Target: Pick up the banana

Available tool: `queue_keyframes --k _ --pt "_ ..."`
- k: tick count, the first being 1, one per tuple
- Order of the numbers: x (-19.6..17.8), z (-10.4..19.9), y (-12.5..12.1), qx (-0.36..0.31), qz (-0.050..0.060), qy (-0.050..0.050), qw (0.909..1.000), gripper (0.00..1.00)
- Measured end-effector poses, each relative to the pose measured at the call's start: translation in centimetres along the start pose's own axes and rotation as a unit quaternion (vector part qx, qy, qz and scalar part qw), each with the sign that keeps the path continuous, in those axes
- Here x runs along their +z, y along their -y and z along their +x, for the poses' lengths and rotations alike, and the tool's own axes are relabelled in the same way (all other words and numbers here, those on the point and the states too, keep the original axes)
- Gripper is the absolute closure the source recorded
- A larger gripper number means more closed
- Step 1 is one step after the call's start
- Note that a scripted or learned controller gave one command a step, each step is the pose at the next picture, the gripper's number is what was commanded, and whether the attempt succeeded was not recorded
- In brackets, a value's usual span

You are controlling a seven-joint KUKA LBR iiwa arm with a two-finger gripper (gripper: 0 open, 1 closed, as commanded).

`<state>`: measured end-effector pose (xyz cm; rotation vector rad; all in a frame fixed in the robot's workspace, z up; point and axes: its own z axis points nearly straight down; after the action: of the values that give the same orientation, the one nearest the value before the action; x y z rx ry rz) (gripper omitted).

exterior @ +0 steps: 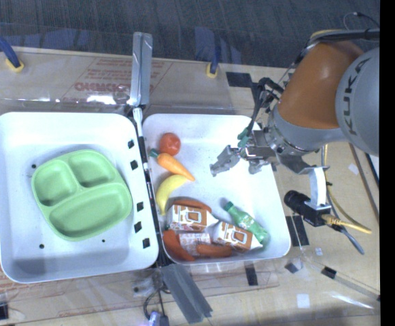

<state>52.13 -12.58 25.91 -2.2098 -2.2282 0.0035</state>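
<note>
A: When read left to right: two white bins, side by side on the bench (47, 80). Entry one, left bin (13, 182): one green plate (81, 192), three compartments, lying flat, mid-bin.

B: Noted. And the right bin (204, 129)?

A: Far left corner: tomato (170, 143), red. Just nearer than that: carrot (175, 165), orange, lying aslant, thin end toward mid-bin. Next down the left wall: banana (164, 190), yellow, curved, lying flat, hard by the wall. Far end just beside the carrot, contact uncertain. Near end against a carton.

B: Cartons, how many?

A: Two, printed white and brown, lying along the near side. Beside the banana: carton one (189, 217). Further right: carton two (232, 235). Under and around both: red-brown items (183, 248), kind unclear. Against carton two: bottle (246, 224), green, on its side, aslant.

B: And the gripper (223, 161)?

A: Over bare floor in the right half of the right bin, level with the carrot, apart from the banana. Spread or pressed together: cannot tell from this angle. Behind it: arm (319, 87), grey with orange band, reaching in over the right rim.
</note>
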Motion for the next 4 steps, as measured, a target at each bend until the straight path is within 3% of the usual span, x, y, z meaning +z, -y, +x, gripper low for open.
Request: queue_keyframes --k 1,2,3,4 --pt "-12.6 3.8 -2.8 0.093 -0.002 0.000 0.9957 0.00" --pt "4.9 5.1 -3.8 0.166 0.001 0.001 0.9862 0.00" --pt "6.8 12.5 -4.3 0.151 0.001 0.001 0.9886 0.00" --pt "6.8 13.3 0.9 0.138 0.000 0.001 0.9904 0.00"
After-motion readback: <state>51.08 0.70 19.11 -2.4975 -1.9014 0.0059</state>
